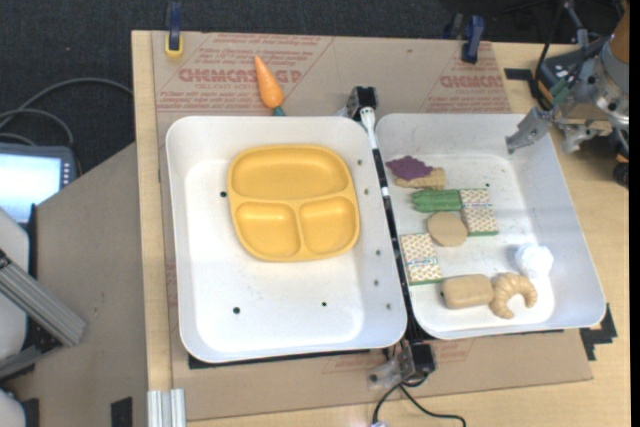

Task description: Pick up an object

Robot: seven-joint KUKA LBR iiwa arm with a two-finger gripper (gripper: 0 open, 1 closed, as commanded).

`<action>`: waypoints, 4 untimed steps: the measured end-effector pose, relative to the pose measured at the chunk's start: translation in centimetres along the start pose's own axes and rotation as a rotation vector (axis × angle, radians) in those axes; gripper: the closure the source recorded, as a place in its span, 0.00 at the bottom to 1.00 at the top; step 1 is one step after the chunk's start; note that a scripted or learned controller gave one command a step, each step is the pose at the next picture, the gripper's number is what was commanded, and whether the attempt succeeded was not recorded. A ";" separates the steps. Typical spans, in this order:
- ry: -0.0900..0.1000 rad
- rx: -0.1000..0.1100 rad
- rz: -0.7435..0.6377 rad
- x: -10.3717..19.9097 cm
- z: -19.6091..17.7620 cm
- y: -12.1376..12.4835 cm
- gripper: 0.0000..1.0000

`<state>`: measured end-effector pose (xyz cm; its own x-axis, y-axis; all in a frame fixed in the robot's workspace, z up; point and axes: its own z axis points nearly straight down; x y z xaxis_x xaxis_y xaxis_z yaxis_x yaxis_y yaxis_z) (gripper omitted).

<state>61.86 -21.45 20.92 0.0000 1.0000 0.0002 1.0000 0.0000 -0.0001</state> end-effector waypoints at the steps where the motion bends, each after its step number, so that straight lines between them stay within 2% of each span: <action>1: 0.003 0.010 0.001 0.8 9.2 -2.8 0.00; 2: 0.004 0.008 0.000 5.0 12.7 -7.5 0.00; 3: -0.002 -0.007 -0.006 7.7 12.4 0.4 0.00; 4: 0.000 0.002 0.001 6.4 12.4 -1.1 0.00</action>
